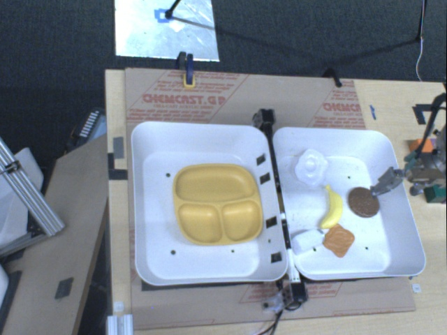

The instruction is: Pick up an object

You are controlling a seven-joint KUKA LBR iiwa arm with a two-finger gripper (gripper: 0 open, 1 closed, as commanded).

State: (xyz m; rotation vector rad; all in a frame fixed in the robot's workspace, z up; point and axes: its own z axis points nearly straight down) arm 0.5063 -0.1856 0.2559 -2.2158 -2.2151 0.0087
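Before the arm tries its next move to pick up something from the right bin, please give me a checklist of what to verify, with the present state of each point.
1. Gripper is over the right bin: ok, at its right side.
2. A target lies near: ok, brown round disc just beside the tip.
3. Disc stands apart from the banana: ok, a gap shows.
4. Something held already: cannot tell.
5. Other choices free: ok, orange piece and clear item lie uncovered.
6. Yellow tray out of the way: ok, in the left bin.

Wooden bench, Chemcast sheet, two white bins side by side
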